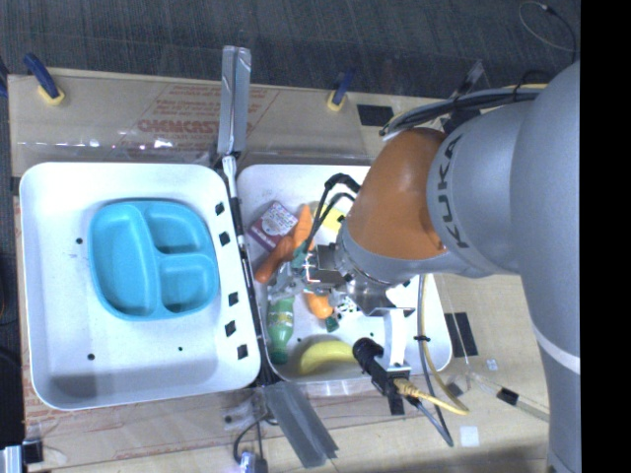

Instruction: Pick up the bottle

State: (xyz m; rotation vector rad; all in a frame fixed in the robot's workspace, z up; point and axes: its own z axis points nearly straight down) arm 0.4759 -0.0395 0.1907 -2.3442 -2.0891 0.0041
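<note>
The grey arm (pixel 513 185) with its orange band (pixel 399 200) reached in from the right and hung over the right bin (pixel 296 177), covering most of it. The claw (pixel 320 274) sat low among the clutter in that bin, but whether it was released or clenched could not be told, since the wrist hid it. The bottle (pixel 280 315) (clear, with something green at its near end) lay along the left wall of the right bin, just left of the claw. Near it lay a banana (pixel 320 355) at the near edge, a carrot (pixel 286 244) slanting farther back, a small orange piece (pixel 319 305) close to the claw and a purple packet (pixel 272 223) toward the far side. In the left bin (pixel 49 264) rested a blue divided tray (pixel 153 257), well apart from the arm. Both bins stood on the bench (pixel 118 106).
</note>
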